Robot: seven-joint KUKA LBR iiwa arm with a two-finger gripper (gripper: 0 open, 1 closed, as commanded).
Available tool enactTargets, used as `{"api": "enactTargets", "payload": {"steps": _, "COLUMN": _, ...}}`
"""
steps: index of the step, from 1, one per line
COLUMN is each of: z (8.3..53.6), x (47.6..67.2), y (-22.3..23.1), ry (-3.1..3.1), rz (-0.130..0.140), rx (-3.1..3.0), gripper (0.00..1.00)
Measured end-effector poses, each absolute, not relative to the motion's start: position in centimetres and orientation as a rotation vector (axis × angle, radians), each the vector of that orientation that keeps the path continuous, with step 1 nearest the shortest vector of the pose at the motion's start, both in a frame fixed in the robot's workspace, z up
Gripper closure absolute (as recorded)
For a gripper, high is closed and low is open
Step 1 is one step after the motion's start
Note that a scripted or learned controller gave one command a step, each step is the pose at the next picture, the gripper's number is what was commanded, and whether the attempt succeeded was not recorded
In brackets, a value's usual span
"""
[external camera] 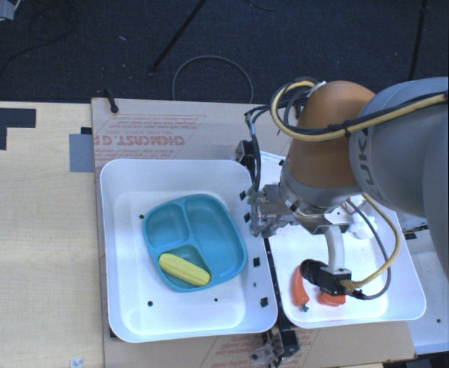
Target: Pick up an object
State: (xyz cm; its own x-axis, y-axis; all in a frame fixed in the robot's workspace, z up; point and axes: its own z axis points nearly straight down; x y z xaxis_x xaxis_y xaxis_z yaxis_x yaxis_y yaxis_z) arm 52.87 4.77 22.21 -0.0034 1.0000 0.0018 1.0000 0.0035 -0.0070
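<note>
An orange carrot [298, 285] with a green tip lies in the right bin [408, 301] near its front left corner, pointing roughly toward the front edge — a second orange-red piece [332, 299] sits just beside it, partly hidden. In the left bin [125, 205], a yellow corn cob [184, 269] rests in a blue divided plate [201, 228] — in its front compartment.

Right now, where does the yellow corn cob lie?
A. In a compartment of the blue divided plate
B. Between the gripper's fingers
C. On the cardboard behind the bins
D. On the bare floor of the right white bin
A: the yellow corn cob rests in the near compartment of the blue divided plate, inside the left white bin.
</note>
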Motion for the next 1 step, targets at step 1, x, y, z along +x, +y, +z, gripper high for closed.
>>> {"api": "enactTargets", "payload": {"steps": 1, "z": 22.43, "x": 50.84, "y": 10.7, "ry": -2.223, "rz": 0.005, "rx": -2.213, "gripper": 1.0}}
